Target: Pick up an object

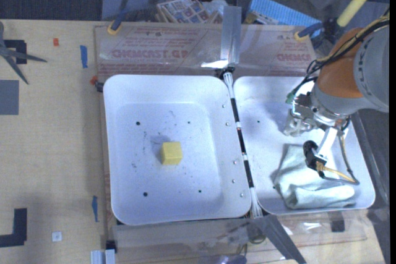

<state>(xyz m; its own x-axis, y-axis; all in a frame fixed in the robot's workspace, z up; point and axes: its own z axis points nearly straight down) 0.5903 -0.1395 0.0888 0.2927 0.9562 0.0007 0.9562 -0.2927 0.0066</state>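
A small yellow cube [172,153] lies near the middle of the left bin [124,96]. A crumpled white cloth [309,185] lies in the near part of the right bin [263,96]. My gripper [295,125] hangs low over the right bin, just beyond the cloth's far edge and to the cloth's left side. The grey arm with its orange band reaches in from the right above it. The cube is far to the gripper's left, across the divider between the bins.
A metal divider [238,133] separates the two bins. Clear plastic sheets and clutter stand behind the bins. The wooden bench top [49,151] stretches to the left, with blue tape marks and black brackets on it.
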